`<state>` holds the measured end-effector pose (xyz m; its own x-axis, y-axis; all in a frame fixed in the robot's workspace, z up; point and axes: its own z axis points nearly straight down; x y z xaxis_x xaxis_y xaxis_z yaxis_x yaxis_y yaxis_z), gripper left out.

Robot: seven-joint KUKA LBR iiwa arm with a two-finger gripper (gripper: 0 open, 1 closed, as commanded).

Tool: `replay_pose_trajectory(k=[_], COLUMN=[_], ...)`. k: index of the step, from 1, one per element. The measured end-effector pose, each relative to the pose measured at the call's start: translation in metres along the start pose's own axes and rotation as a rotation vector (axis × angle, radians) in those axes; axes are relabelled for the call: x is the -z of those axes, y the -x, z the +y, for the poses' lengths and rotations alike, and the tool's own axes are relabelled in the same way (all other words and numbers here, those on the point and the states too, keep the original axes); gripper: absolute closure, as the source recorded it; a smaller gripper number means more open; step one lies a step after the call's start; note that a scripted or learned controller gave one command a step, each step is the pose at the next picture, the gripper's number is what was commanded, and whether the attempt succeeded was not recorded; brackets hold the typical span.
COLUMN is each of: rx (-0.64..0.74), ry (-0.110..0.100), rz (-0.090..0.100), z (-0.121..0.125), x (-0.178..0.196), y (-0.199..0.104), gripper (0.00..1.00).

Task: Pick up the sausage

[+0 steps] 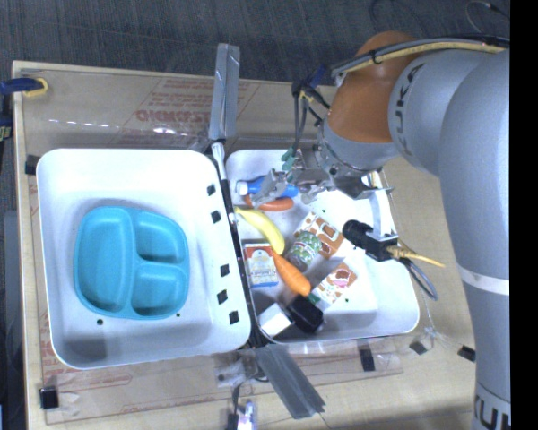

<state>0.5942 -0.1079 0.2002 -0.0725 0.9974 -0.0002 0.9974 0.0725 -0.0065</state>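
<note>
The sausage (279,205), a short reddish-orange piece, lies near the far left corner of the right bin (396,287). My gripper (274,186) is low over the bin's far left part, its tip just above and touching or almost touching the sausage. The metal of the gripper hides part of the sausage's far side. I cannot make out anything held.
Right bin also holds a banana (262,227), a carrot (292,277), a printed packet (313,240), a small carton (337,281), a red and white box (262,268) and a black item (305,314). A blue divided tray (130,262) lies in the left bin (63,177).
</note>
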Motion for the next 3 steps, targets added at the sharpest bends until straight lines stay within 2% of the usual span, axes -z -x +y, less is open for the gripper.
replay_pose_trajectory(k=[1, 2, 3], rx=[0.14, -0.015, -0.152], ry=[0.002, 0.008, 0.001], rz=[0.0, -0.012, 0.002], z=[0.006, -0.007, 0.056], x=[-0.109, -0.107, -0.109], y=[0.027, 0.01, 0.09], gripper=[0.0, 0.0, 0.0])
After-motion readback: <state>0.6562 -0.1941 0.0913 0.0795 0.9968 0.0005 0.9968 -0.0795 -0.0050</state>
